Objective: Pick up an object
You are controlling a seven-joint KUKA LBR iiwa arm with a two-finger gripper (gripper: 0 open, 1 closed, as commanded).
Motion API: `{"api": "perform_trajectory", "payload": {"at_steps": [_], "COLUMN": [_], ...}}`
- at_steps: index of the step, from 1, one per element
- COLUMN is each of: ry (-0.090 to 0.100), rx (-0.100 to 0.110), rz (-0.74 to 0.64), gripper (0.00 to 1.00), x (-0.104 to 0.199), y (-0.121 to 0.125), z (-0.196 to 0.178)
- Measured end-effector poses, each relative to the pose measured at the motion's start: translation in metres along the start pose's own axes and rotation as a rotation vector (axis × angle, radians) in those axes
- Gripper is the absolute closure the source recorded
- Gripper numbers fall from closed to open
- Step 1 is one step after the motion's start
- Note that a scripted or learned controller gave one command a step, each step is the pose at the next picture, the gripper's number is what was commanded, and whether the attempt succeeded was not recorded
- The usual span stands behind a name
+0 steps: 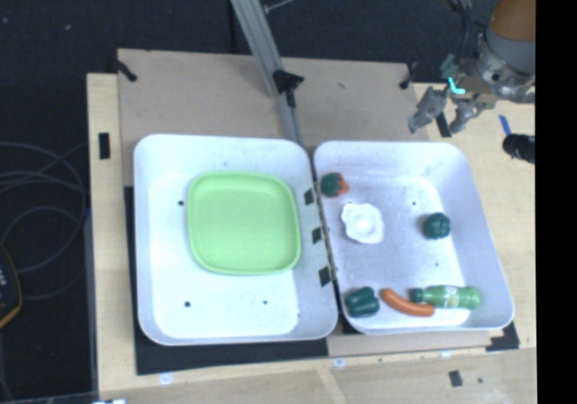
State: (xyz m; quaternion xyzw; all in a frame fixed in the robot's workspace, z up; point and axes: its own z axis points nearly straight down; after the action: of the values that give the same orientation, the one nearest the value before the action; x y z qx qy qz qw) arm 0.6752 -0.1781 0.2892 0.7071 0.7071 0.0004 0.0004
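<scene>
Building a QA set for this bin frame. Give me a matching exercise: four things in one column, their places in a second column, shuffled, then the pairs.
Things:
1. green plate
2. green bottle
3. white object
4. gripper

Places:
A. near front edge of right bin, lying on its side
B. above the far right corner of right bin, over the bench
C. middle of left bin
D. left-centre of right bin

Pairs: 1-C, 2-A, 3-D, 4-B

Open floor between white piece [362, 223] and dark-green ball [436, 226].
</scene>
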Motion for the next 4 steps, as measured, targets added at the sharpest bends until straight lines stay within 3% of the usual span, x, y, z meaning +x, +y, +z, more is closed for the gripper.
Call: {"api": "perform_trajectory", "payload": {"at_steps": [1,4], "ry": [0.0,0.0], "rx": [0.0,0.005], "rz": [0.0,0.0], "gripper": [0.0,0.0], "x": [0.0,0.002], "y": [0.0,0.008], "z": [0.0,0.134]}}
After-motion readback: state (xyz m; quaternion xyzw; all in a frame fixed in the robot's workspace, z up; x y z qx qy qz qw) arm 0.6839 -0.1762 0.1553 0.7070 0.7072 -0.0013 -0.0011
